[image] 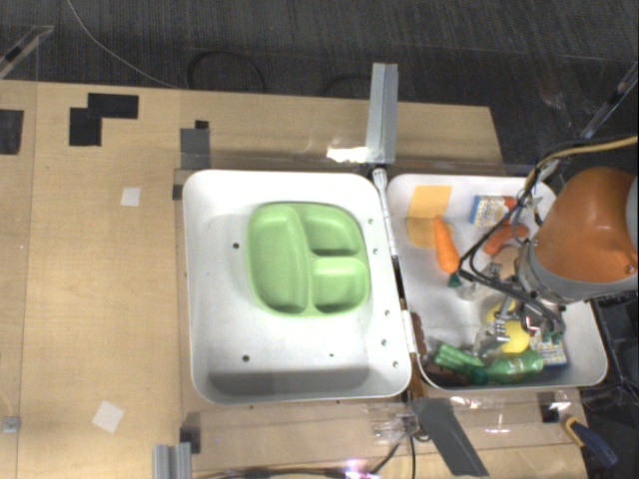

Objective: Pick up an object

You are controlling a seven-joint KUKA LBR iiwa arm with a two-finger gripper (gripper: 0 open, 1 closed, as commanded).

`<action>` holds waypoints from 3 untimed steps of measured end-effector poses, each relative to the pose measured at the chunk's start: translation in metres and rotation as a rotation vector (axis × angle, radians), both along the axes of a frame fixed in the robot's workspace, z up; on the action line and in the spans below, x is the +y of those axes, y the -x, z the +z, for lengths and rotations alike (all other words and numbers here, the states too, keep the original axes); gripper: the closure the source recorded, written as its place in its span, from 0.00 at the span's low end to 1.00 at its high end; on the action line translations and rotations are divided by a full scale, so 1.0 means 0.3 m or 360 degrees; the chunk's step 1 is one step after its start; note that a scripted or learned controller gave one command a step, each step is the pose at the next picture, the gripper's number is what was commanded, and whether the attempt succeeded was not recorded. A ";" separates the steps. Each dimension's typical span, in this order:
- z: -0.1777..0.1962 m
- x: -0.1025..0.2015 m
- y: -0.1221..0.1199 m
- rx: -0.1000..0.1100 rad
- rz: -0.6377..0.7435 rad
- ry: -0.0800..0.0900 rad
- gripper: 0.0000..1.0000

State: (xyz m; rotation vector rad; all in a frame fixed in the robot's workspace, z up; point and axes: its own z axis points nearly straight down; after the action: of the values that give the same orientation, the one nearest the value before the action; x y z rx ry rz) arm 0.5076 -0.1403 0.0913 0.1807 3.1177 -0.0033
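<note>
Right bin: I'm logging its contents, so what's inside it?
Right bin holds a yellow block, carrot, small packet, green bottle and yellow item. The arm covers the rest.

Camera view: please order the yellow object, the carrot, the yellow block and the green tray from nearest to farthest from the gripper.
Measured from the gripper:
1. Yellow object, right at the gripper, right bin.
2. Carrot, right bin, middle left.
3. Yellow block, right bin, far left corner.
4. Green tray, left bin.
</note>
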 end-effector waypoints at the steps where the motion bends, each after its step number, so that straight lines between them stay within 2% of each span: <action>1: -0.006 -0.016 -0.314 0.0004 -0.0274 -0.0007 0.00; 2: -0.007 0.173 -0.354 0.0006 -0.0312 -0.0011 0.00; 3: -0.006 0.185 -0.373 0.0008 -0.0208 -0.0005 0.00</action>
State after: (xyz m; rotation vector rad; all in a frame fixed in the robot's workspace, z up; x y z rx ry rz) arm 0.6197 -0.0848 0.0894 0.3844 3.1045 -0.0011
